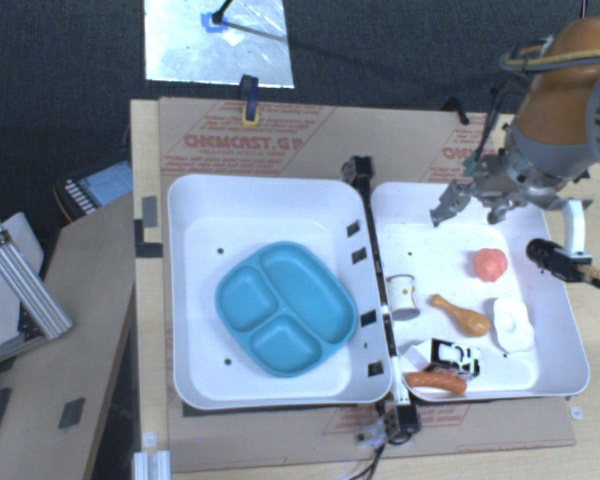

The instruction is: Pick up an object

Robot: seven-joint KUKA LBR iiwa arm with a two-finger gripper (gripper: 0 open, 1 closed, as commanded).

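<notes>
Since nothing is gripped yet, these are the risks I judge:
Fingers [472,206]: spread apart, pinching nothing, at 12 o'clock of the right bin [555,368].
Nearest object: pink ball [489,264], toward 4 o'clock of the fingers; it may roll away.
Crowded corner: drumstick [459,314], sausage [435,380], cup [402,290] at 6–7 o'clock; a descent could nudge neighbours.

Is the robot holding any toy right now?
No. The tool hangs open above the right bin with nothing between its fingers.
</notes>
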